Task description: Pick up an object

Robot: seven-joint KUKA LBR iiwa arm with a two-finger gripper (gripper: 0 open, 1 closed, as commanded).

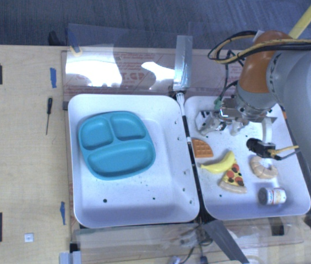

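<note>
On the wooden surface (17, 164), a blue divided plate (116, 143) is seen in the left bin (166, 202). In the right bin (295, 194) lie a toy banana (219, 164), pizza slice (232, 179), waffle (202, 148), croissant (263, 168) and small jar (272, 196). The claw (221, 122) is lowered at that bin's far end; nothing is seen gripped, and whether it is open cannot be told. The pick appears not yet done.

In the right bin (295, 194) the waffle (202, 148), banana (221, 163), pizza slice (233, 179), croissant (263, 168) and small jar (271, 196) crowd the middle and near side, leaving bare floor along its near-left corner
</note>
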